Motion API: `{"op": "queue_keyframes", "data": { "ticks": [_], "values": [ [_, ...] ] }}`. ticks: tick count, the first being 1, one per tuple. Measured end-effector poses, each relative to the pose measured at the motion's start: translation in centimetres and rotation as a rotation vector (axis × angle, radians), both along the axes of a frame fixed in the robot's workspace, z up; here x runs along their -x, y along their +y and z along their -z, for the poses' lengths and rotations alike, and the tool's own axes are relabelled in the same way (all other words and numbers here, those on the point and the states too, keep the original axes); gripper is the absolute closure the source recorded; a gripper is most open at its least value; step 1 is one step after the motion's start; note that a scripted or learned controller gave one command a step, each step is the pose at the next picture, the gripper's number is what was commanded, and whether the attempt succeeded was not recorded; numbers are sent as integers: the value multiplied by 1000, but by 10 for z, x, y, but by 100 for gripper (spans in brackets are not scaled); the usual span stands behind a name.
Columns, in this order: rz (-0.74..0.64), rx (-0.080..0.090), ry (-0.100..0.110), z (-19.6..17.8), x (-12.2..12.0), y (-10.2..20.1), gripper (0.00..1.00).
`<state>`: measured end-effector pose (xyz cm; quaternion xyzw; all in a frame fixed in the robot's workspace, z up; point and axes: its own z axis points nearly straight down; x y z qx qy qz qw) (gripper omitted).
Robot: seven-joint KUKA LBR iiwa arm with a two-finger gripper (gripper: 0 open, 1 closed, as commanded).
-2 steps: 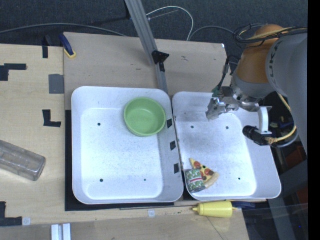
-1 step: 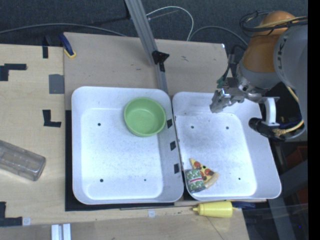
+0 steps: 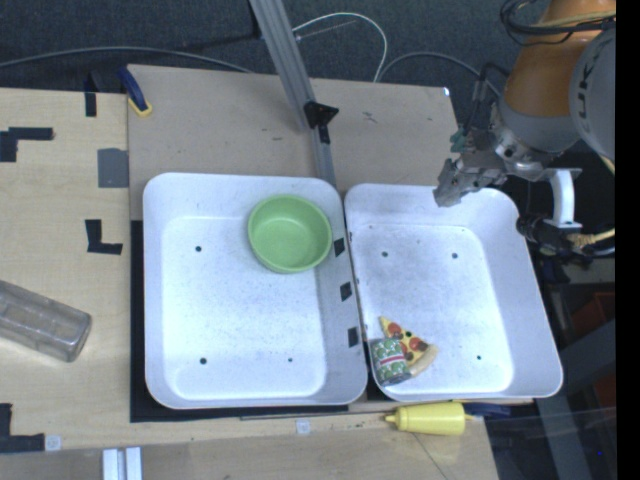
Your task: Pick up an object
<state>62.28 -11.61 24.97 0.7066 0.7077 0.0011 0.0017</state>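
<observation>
Taking the right-hand shallow white plastic bin as our landmark, we find nearest to us a yellow plastic squeeze bottle lying on its side on the pale wooden desk, just outside the bin's near edge. Inside the bin, at its near left corner, lies a small flat toy pizza slice with red and green spots, touching a crumpled green-and-white patterned packet just to its left. Beyond the bin's left wall sits the matching left-hand white bin, and a round light-green plastic bowl stands upright in its far right part. Well off to the left of both bins, a clear plastic cylinder rests on its side on the desk. Over our landmark bin's far right corner hangs the grey arm's dark hand, well apart from the pizza slice and packet; we cannot tell how it stands.
</observation>
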Motion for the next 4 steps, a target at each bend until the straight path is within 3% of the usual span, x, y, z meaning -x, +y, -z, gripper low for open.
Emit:
{"op": "queue_keyframes", "data": {
  "ticks": [1,4],
  "values": [
    [0,-1,3,-16,0,0,100],
    [-4,-1,8,13,36,145,100]
  ]
}}
